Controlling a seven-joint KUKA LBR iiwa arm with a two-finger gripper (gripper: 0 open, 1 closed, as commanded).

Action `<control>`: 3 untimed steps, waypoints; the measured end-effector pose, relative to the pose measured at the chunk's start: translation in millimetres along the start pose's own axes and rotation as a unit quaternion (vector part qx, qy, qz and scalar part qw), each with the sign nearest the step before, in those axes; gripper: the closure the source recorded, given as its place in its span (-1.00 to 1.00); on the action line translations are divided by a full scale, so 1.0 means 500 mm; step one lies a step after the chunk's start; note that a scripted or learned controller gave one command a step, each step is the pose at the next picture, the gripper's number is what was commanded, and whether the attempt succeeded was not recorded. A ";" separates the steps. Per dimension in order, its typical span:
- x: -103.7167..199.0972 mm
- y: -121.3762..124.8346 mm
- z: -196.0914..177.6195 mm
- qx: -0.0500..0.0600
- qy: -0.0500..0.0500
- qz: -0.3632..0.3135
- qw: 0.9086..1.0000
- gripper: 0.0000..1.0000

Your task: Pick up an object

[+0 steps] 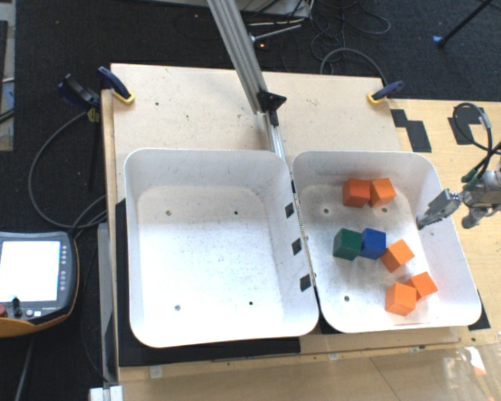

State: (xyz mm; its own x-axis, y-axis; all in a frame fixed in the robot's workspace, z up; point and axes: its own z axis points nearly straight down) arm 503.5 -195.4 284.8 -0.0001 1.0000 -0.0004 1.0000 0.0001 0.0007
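Seven small cubes in the right bin (417, 170), two orange (369, 192) touching near the back, green (347, 244) beside blue (373, 242), three orange (401, 297) toward the front right

Two bins side by side on the bench (200, 107): left bin (150, 182), right bin (417, 170) touching along the middle. In the right bin (417, 170), seven blocks: a touching pair (369, 192) toward the far wall; nearer from that, another touching pair (359, 244) with a single block (397, 255) just right; nearest, a last pair (410, 293). Gripper (438, 210) over the right rim.
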 end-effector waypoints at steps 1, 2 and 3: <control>0.006 -0.027 -0.040 -0.002 -0.001 0.000 1.000 -1.00; -0.016 -0.024 -0.118 -0.002 -0.002 -0.001 1.000 -1.00; -0.051 0.065 -0.346 -0.005 -0.003 -0.002 1.000 -1.00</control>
State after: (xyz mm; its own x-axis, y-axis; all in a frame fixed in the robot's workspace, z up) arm 535.9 -221.0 457.9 -0.0044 1.0000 -0.0055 0.9999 0.0044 0.0100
